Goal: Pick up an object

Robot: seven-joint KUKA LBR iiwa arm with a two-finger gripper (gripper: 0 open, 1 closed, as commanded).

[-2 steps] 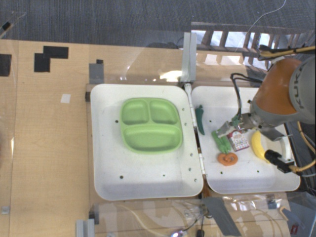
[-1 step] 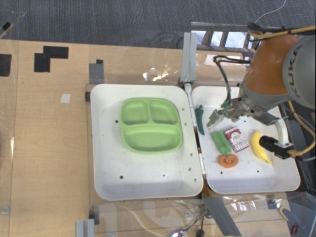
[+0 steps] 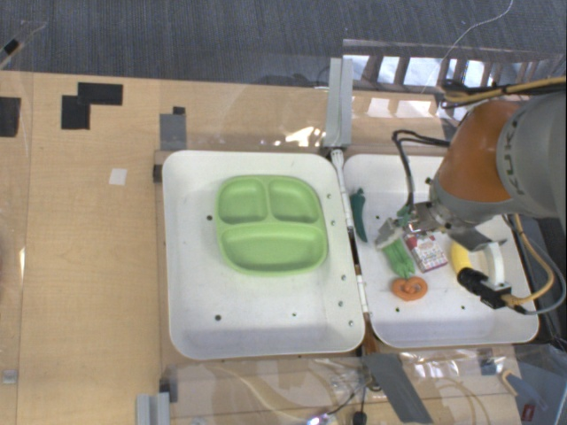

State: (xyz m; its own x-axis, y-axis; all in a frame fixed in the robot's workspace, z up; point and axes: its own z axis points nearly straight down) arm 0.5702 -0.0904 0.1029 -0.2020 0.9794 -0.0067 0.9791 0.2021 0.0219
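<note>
While gripper (image 3: 396, 230) hovers, finger state unclear, green pkt (image 3: 399, 257), orange disc (image 3: 408, 288) & card (image 3: 429, 252) crowd below.

A divided plate (image 3: 270, 223) lies in the left bin (image 3: 190, 326), while the right bin (image 3: 443, 324) holds a brush (image 3: 359, 214) by its left wall, a packet (image 3: 399, 257), a card (image 3: 429, 252) and a round toy (image 3: 408, 288).

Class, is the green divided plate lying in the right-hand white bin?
No, the green divided plate lies in the left white bin.
</note>
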